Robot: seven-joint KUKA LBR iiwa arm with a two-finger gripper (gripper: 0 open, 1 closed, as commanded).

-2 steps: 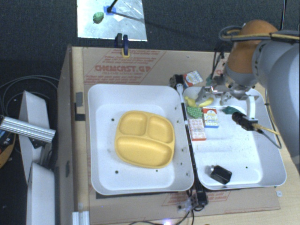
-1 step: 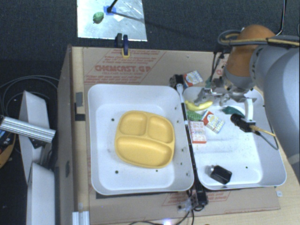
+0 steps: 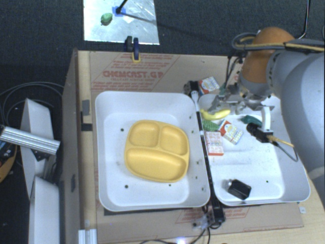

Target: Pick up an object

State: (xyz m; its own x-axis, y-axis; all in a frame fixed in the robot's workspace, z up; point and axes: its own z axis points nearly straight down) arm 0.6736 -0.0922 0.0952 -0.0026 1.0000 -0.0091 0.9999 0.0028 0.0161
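My gripper (image 3: 220, 104) is low over the far left corner of the right bin (image 3: 264, 187). A yellow banana (image 3: 215, 115) lies directly under it, touching or nearly touching it. A green item (image 3: 209, 126) sits just in front of the banana. Two red-and-white packets (image 3: 214, 143) (image 3: 231, 131) lie flat near the bin's left wall. A teal piece (image 3: 251, 119) shows beside the wrist. A black block (image 3: 238, 188) rests alone at the bin's near side.
The left bin (image 3: 109, 136) holds a yellow divided plate (image 3: 156, 150). A small red-and-white carton (image 3: 208, 85) sits by the far rim of the right bin. The arm covers the right bin's far right part.
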